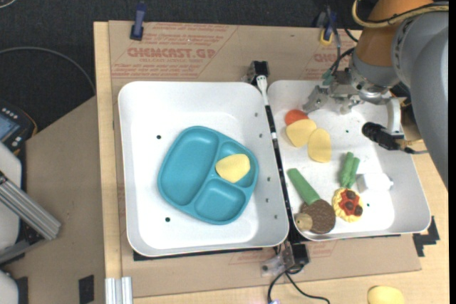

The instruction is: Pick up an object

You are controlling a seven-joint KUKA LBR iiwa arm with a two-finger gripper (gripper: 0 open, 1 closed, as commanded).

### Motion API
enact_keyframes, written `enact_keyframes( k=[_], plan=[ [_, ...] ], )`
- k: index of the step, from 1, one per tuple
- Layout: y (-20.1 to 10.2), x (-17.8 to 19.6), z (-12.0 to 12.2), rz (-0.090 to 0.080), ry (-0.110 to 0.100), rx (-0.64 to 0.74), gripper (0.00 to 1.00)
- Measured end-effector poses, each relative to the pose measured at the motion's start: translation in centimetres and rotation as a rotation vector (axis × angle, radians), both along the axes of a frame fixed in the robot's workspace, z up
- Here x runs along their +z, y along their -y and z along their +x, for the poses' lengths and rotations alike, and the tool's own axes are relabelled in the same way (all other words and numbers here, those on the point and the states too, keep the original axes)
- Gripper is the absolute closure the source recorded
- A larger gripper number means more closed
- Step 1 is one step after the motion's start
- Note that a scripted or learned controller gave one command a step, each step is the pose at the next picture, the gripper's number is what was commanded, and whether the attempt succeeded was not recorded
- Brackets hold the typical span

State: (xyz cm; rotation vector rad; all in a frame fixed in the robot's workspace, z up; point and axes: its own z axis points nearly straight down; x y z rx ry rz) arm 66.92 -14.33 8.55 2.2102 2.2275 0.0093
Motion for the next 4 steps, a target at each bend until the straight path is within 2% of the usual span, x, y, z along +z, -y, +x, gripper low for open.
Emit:
enact_keyframes(
  k=[1,2,3,4],
  plan=[
    [-2.5,20.3,-6.0,-0.004,0.013,-0.005,0.0],
    [-4.4,7.8,-12.9,0.003,-0.024,-0.009,0.0],
    [-4.1,-0.5,-13.5,0.001,-0.014,-0.01,0.0],
    [-4.1,1.0,-13.3,-0.002,-0.004,-0.01,1.0]
  ],
)
